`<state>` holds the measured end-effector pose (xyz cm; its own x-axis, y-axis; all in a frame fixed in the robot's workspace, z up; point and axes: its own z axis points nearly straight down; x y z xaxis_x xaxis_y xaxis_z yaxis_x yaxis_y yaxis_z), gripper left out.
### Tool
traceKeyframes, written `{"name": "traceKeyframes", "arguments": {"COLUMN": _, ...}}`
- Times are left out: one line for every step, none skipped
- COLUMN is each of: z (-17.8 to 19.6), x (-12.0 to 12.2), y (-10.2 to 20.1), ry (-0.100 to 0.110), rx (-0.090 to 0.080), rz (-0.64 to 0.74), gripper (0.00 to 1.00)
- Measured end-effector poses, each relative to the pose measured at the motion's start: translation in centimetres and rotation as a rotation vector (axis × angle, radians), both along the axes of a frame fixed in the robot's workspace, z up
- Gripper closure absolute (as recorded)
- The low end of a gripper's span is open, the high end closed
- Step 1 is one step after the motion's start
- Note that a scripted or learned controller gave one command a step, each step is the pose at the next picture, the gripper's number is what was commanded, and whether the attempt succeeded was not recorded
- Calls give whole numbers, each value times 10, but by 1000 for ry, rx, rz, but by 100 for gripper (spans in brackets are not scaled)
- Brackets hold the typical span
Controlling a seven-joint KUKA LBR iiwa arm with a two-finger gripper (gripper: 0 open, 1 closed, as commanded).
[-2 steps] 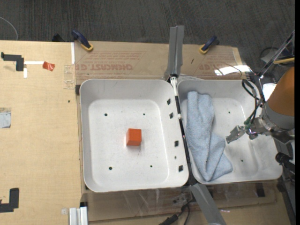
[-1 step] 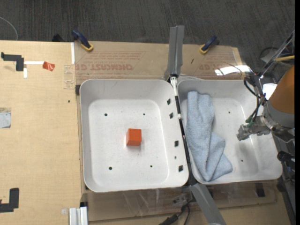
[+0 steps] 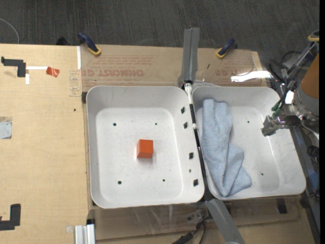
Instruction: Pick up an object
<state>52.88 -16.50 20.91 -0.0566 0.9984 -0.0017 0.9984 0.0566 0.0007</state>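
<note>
A dark carpeted floor lay behind the bench (image 3: 40, 136), whose pale wooden top carried a sheet of printed cardboard (image 3: 137, 67) held by two clamps (image 3: 89, 43) at its far edge. On the cardboard sat two shallow white bins side by side, split by a grey divider bar (image 3: 190, 55). The left bin (image 3: 101, 187) held a single orange block (image 3: 145, 149), lying a little below and left of its middle, apart from every wall. The right bin (image 3: 284, 182) held a pale blue towel (image 3: 223, 146), crumpled in a long heap against the bin's left wall, running from the far end down to the near corner. The arm (image 3: 310, 80) came in from the right, and its gripper (image 3: 269, 127) hung over the right side of the right bin, above bare white floor. The gripper's tip was small and dark against the bin; how wide it stood could not be told, and nothing could be seen held in it. The towel lay near the gripper, to its left, with a strip of bare bin floor between them. The block lay well apart from the gripper, in the other bin, beyond the towel and the divider. A small red tag (image 3: 52, 71) and black brackets (image 3: 14, 65) sat on the bench far to the left.
</note>
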Motion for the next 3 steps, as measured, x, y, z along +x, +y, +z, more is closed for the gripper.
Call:
{"name": "traceKeyframes", "arguments": {"z": -51, "x": 2, "y": -36, "ry": 2, "rx": 1, "rz": 156, "gripper": 100}}
{"name": "traceKeyframes", "arguments": {"z": 15, "x": 41, "y": -10, "ry": 1, "rx": 0, "rz": 103, "gripper": 100}}
{"name": "traceKeyframes", "arguments": {"z": 14, "x": 41, "y": -10, "ry": 1, "rx": 0, "rz": 103, "gripper": 0}}
